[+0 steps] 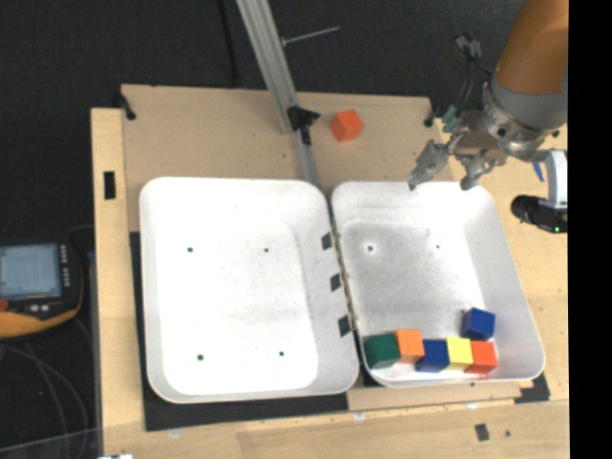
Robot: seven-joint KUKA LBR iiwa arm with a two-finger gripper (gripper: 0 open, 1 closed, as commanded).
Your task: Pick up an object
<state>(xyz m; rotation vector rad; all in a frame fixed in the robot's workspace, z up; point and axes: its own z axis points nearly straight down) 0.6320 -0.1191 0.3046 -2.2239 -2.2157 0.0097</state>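
I see my tool (446, 171) hanging spread open and holding nothing above the right bin's (507, 247) far rim, well apart from the 6 blocks (432, 350) crowded along its near wall.

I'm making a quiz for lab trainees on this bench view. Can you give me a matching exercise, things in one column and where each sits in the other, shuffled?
Things:
1. green block
2. lone orange block
3. claw
4. dark blue block

Places:
A. on the bare board beyond the bins
B. above the right bin's far edge, fingers spread
C. left end of the row along the right bin's near wall
D. in the right bin, just behind the right end of that row

Pairs: 1-C, 2-A, 3-B, 4-D
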